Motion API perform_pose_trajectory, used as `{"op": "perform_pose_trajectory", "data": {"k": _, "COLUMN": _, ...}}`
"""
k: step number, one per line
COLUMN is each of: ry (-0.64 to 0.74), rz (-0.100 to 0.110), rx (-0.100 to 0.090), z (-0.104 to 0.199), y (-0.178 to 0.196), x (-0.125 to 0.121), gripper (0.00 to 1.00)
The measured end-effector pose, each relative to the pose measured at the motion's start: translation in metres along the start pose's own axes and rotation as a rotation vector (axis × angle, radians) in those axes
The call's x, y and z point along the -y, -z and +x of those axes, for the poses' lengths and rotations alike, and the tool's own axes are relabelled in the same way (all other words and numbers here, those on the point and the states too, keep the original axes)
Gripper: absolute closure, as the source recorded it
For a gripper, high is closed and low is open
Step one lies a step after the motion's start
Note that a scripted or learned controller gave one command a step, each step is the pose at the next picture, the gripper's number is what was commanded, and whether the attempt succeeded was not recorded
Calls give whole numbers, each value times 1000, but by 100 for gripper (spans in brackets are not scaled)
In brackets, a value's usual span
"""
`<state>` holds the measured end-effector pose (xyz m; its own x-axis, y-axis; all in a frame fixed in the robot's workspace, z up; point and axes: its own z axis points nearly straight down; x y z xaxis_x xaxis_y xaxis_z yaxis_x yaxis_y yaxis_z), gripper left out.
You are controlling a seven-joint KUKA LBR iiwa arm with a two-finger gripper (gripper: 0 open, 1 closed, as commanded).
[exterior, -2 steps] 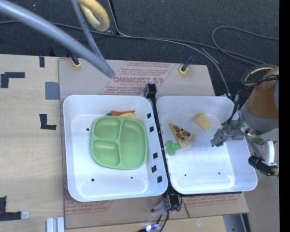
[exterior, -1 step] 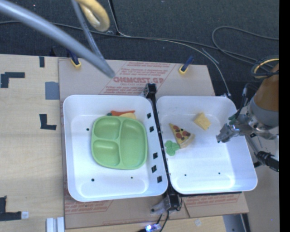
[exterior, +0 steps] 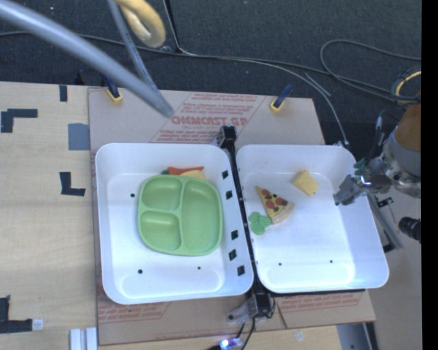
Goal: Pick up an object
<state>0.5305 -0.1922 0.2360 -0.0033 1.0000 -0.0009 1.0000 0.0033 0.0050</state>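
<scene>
Camera view, looking down at a slant on two shallow white bins side by side on a sheet of cardboard [exterior: 205,116] with red lettering, partly covered and not fully legible. In the left bin [exterior: 109,225]: a green three-compartment plate [exterior: 181,213], lying flat near the middle. Just behind the plate's far rim, an orange piece and a yellow piece [exterior: 186,171], mostly hidden by the plate and too little exposed to name. In the right bin [exterior: 356,266]: a toy pizza slice [exterior: 275,204] toward the left wall, touching or nearly touching a small green leafy toy [exterior: 259,223] at its near corner; a yellow cheese-like block [exterior: 306,182] just beyond, apart from both. Along the seam between the bins, a row of small black clips [exterior: 230,195]. At the right bin's right rim, the gripper [exterior: 350,189], dark and blurred, poised above the rim and well apart from the three toys; nothing seen in its grasp, and open or closed state impossible to tell. Behind it, the arm [exterior: 404,154], grey with an orange band, cut off by the frame edge. At the cardboard's far corners, two yellow clamps [exterior: 279,104]. Upper left: a grey out-of-focus pole [exterior: 82,44] crossing diagonally, with a blurred yellowish object [exterior: 142,20] beside it, cut off at the top. Beyond the bench, thin cables [exterior: 294,68] on a dark surface.
</scene>
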Motion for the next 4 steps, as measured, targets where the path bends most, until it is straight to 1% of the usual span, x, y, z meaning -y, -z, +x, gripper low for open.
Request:
{"op": "perform_pose_trajectory", "data": {"k": 1, "ry": 3, "rz": 6, "rx": -2, "z": 58, "y": -9, "x": -17, "gripper": 100}}
{"op": "perform_pose_trajectory", "data": {"k": 2, "ry": 4, "rz": 5, "rx": -3, "z": 104, "y": -2, "x": -43, "gripper": 100}}
{"op": "perform_pose_trajectory", "data": {"k": 3, "ry": 4, "rz": 6, "rx": -2, "z": 164, "y": -6, "x": -59, "gripper": 100}}
{"op": "perform_pose_trajectory", "data": {"k": 4, "ry": 4, "rz": 5, "rx": -2, "z": 217, "y": 0, "x": -74, "gripper": 100}}
